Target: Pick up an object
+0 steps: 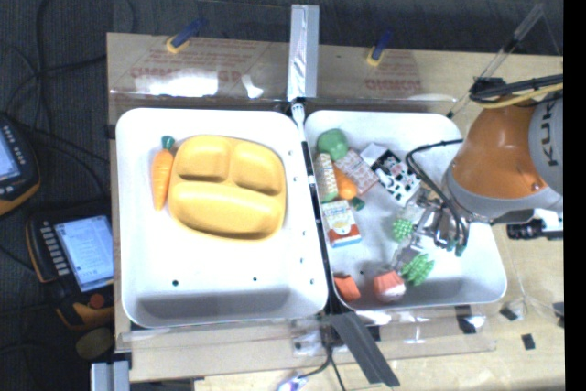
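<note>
Single fixed overhead camera, slanted down on both bins (128,197).

I see small toys heaped in the right bin (476,284): a green round piece (331,143), a little carton (341,223) lying flat, a spiky green piece (417,268) and a red-and-white piece (387,285) near the front wall. In the left bin (137,288) a yellow tray (228,187) lies flat, with a carrot (162,176) just beside its left edge.

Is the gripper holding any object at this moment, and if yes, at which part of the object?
It cannot be told. The gripper is low in the right bin, close to green spiky toys, but the view shows nothing clearly between its fingers.
</note>
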